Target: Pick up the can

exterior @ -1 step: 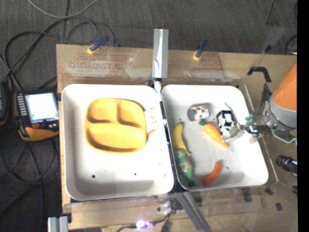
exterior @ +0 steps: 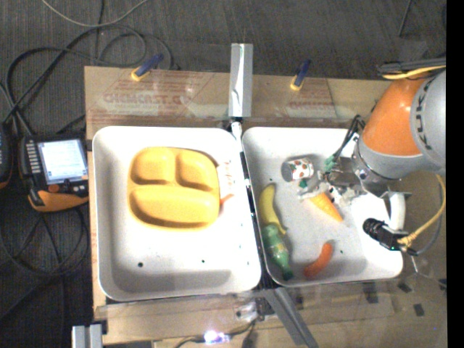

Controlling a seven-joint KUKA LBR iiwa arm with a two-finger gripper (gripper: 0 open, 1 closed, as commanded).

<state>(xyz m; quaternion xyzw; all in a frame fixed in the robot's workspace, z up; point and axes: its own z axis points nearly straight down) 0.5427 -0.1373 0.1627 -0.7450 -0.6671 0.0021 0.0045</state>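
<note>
I'm looking down on the right bin (exterior: 377, 267), and the can (exterior: 299, 170) lies in its upper middle, a small white one with red dots, tipped over on its side. The gripper (exterior: 335, 182) hovers just to the right of it, near but apart, low over the orange carrot (exterior: 325, 206); whether it is spread or closed I cannot tell from this slant, the wrist hardware crowds it too much. I judge the step in hand to be the approach to the grasp, nothing held yet. To do it well, I want to slide left until I'm centred over the can, turn the wrist so the closing line runs across its round body and not along its length, then come down straight and close gently so it doesn't roll away. The can's long axis seems to run roughly left to right across the bin, with a slight tilt, its darker open-looking end facing left; that is my reading of a small, blurry shape, so I hold it loosely. The carrot sits just below and right of the can, and the banana (exterior: 270, 206) is lower left, so there's room on the can's upper side. The left bin (exterior: 109, 267) with the yellow tray (exterior: 175, 188) is well apart.
</note>
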